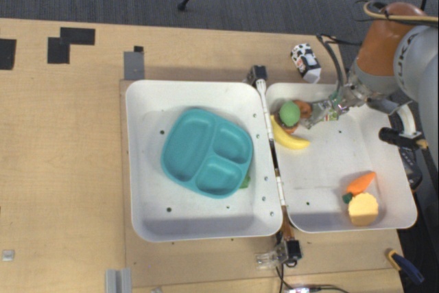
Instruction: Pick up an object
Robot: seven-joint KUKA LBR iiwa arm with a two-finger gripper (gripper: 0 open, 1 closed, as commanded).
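In the right bin (329, 168) a green ball-like object (289, 113) sits near the far left corner, with a yellow banana (289, 139) just in front of it. An orange carrot (361, 183) and a yellow block (363, 208) lie at the bin's near right. My gripper (312, 114) reaches in from the right, low over the bin, its tip right beside the green object. A small brown thing shows by the tip. The arm's orange band (384, 44) is at the upper right.
The left bin (147, 147) holds a teal divided plate (208, 151) with something green poking out from under its right edge. A small black-and-white cow-patterned object (305, 60) stands on the bench behind the right bin. A black clamp (258, 73) sits between the bins.
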